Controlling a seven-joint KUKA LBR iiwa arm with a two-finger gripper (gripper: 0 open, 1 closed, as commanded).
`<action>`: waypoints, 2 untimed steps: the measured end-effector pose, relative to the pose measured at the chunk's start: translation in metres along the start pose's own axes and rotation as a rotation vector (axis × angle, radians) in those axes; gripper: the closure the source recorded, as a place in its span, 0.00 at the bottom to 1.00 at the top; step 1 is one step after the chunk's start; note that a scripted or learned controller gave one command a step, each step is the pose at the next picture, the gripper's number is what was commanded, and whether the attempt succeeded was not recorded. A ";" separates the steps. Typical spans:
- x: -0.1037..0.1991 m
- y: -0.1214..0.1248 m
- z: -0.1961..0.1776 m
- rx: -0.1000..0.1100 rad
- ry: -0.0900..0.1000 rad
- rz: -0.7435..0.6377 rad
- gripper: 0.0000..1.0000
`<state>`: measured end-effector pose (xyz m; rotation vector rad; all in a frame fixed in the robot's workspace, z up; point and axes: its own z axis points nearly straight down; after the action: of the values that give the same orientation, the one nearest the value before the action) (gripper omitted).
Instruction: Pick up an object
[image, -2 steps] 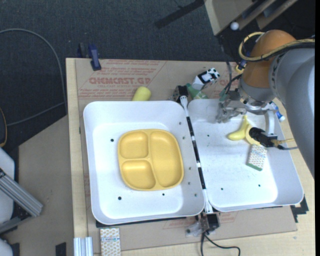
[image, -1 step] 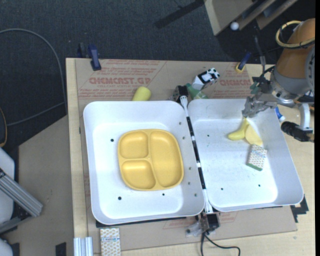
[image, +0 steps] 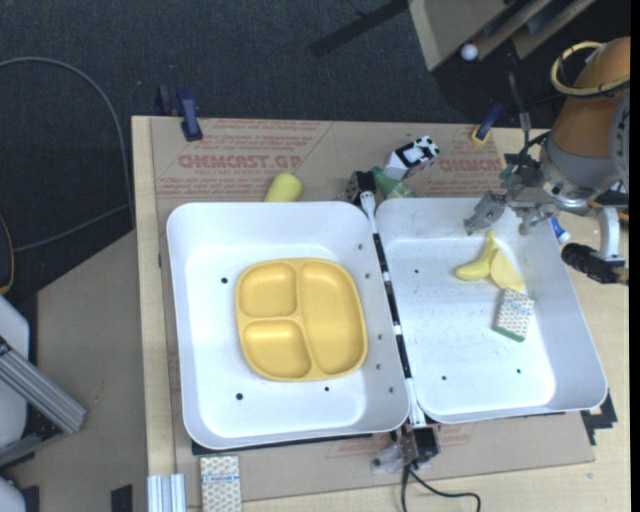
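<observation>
Camera view: fixed overhead, slanted across both bins.
Arm: enters from the right, above the far right corner of the right bin (image: 560, 370).
Gripper (image: 510, 212): fingers spread apart, nothing between them, hanging just above the banana (image: 480, 262).
Banana: lies in the far half of the right bin, touching a yellow wedge (image: 507, 272); a sponge (image: 514, 316) sits just beside these.
Left bin (image: 200, 400): holds a yellow divided plate (image: 300, 320).
Procedure: centre the fingers across the banana's narrow width, descend straight, close only once both fingers straddle it.
Caution: the neighbouring wedge may be caught too.
</observation>
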<state>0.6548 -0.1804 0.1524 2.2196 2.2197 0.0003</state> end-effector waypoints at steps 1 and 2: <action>-0.001 -0.009 0.068 0.003 0.002 0.000 0.00; -0.001 -0.007 0.057 0.000 0.000 -0.001 1.00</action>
<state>0.6474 -0.1813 0.0955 2.2186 2.2210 0.0004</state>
